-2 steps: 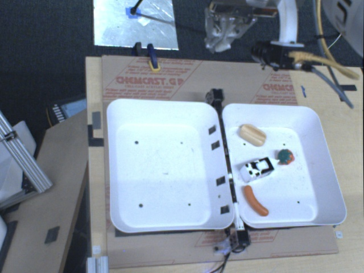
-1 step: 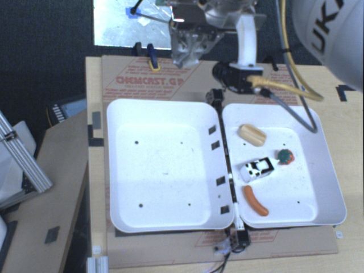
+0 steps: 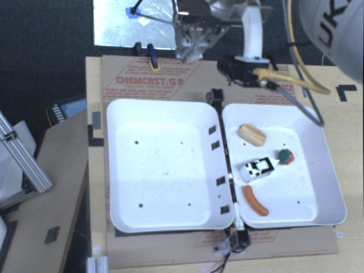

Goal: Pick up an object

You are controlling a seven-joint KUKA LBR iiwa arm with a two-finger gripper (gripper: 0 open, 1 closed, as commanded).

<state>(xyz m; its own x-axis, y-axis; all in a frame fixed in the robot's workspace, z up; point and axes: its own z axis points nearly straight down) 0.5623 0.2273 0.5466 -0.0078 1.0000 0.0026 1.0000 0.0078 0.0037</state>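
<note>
Hovering above the bench's far edge, beyond both bins: gripper (image 3: 190, 51), high and well clear of everything. Can't tell its state, tip too blurred. Right bin (image 3: 327, 181) holding four items: bun (image 3: 251, 134) toward the far side, red-green toy (image 3: 285, 156) right of centre, black-and-white cow (image 3: 259, 168) mid-bin, sausage (image 3: 255, 201) nearest the camera, lying at a slant. All apart, none touching. Left bin (image 3: 114, 169) alongside, sharing the centre divider.
</note>
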